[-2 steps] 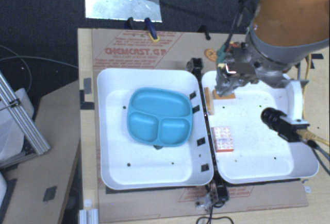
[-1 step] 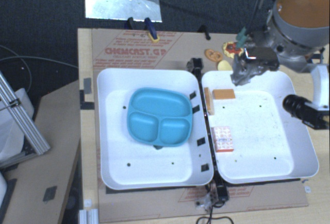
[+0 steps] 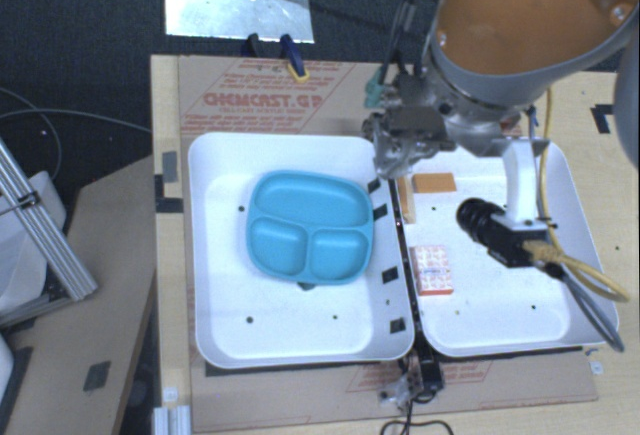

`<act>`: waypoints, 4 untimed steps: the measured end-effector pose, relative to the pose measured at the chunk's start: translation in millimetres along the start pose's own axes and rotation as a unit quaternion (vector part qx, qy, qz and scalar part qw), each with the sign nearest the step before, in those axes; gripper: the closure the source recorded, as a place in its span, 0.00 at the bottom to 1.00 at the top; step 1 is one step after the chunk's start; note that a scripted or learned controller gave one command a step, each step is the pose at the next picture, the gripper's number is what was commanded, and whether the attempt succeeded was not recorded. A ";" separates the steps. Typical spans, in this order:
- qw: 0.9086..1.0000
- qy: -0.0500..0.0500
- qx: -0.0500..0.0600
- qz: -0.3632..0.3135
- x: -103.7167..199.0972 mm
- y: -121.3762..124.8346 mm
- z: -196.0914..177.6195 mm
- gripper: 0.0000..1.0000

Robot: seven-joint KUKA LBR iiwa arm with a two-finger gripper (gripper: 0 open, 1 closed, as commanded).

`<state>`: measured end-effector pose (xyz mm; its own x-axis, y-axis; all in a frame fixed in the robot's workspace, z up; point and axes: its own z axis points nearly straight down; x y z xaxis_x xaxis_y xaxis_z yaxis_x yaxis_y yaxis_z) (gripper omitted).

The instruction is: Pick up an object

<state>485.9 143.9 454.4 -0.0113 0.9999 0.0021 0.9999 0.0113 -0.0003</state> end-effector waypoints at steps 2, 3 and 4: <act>1.000 -0.002 0.003 0.008 -78.5 -0.6 70.3 1.00; 1.000 0.000 -0.002 0.002 -34.2 0.5 42.2 1.00; 1.000 -0.001 -0.003 0.006 -60.7 1.5 9.6 1.00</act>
